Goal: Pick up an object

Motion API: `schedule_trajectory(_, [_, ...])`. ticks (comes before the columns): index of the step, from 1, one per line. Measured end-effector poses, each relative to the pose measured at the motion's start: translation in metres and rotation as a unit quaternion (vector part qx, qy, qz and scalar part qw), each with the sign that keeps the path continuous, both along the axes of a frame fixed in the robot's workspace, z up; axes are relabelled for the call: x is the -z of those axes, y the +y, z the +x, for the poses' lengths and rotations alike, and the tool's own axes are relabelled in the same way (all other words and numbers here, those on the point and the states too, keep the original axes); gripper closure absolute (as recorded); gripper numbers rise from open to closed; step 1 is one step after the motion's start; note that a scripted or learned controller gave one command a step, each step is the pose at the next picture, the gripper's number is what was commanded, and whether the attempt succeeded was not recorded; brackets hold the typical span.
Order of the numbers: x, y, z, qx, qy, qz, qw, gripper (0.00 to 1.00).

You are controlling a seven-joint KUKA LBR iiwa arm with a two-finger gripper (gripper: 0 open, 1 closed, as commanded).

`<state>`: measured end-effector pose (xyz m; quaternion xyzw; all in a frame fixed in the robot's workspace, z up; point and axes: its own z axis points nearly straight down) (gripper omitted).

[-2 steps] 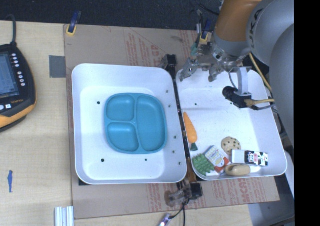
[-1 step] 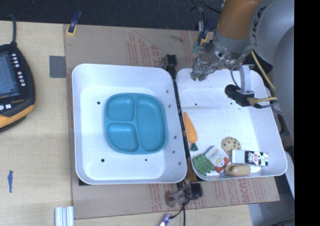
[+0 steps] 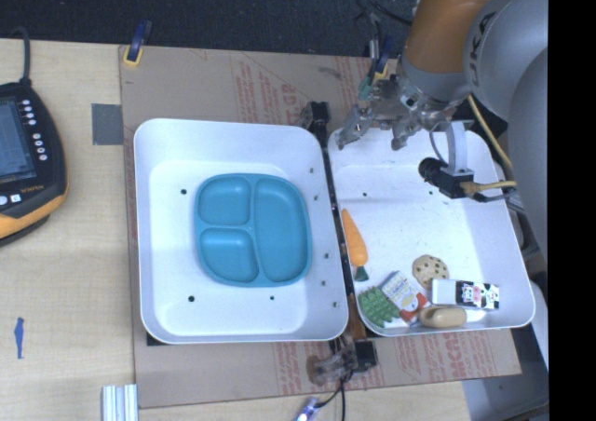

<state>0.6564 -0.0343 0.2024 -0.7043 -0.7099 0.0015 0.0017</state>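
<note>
My gripper (image 3: 374, 133) hangs over the far edge of the right bin (image 3: 484, 224), its two fingers spread apart with nothing between them. An orange carrot (image 3: 353, 238) lies along that bin's left wall. At the bin's near right corner sit a round cookie (image 3: 429, 268), a white milk carton (image 3: 465, 294), a tan bread roll (image 3: 441, 317), a green leafy piece (image 3: 374, 305) and a small white packet (image 3: 402, 292). All of these lie well below the gripper in the view.
The left bin (image 3: 168, 298) holds a blue divided plate (image 3: 252, 228). A black and orange pendant (image 3: 26, 163) lies on the bench at the far left. A black cable fitting (image 3: 447, 177) hangs off the arm over the right bin.
</note>
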Motion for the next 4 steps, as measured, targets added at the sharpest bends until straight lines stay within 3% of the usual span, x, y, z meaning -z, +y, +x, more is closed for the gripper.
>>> schedule_trajectory(1, [-0.01, 0.0, 0.0, -0.001, 0.0, 0.0001, 1.0, 1.0])
schedule_trajectory(2, [-0.01, 0.0, 0.0, -0.001, 0.001, -0.0001, 1.0, 0.0])
schedule_trajectory(3, [0.011, 0.028, -0.001, 0.001, 0.0, -0.0009, 1.0, 0.0])
schedule_trajectory(4, [0.0, 0.027, 0.0, 0.0, 0.001, -0.0011, 1.0, 1.0])
